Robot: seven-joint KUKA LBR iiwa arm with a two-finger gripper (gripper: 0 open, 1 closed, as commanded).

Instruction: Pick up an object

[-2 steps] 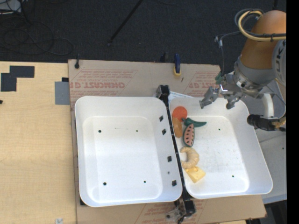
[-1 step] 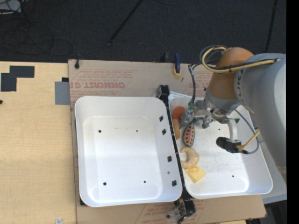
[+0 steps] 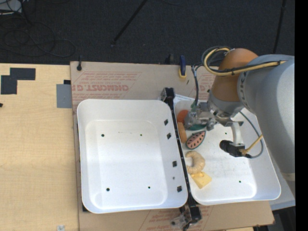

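My gripper (image 3: 196, 124) hangs low in the right bin (image 3: 250, 186), near its left wall, under the grey arm with the orange band. Just below it lies a watermelon-slice toy (image 3: 196, 139), red with dark seeds. An orange carrot-like piece (image 3: 182, 121) lies along the bin's left wall beside the gripper. Further toward the front sit a tan, croissant-shaped piece (image 3: 195, 161) and a yellow cheese wedge (image 3: 201, 179). The wrist and cables hide the fingertips.
The left bin (image 3: 125, 158) sits beside the right one, with a black divider clip strip (image 3: 174, 143) between them. The arm's bulk covers the right bin's back right part. A black connector on a cable (image 3: 231, 148) hangs over the right bin's middle.
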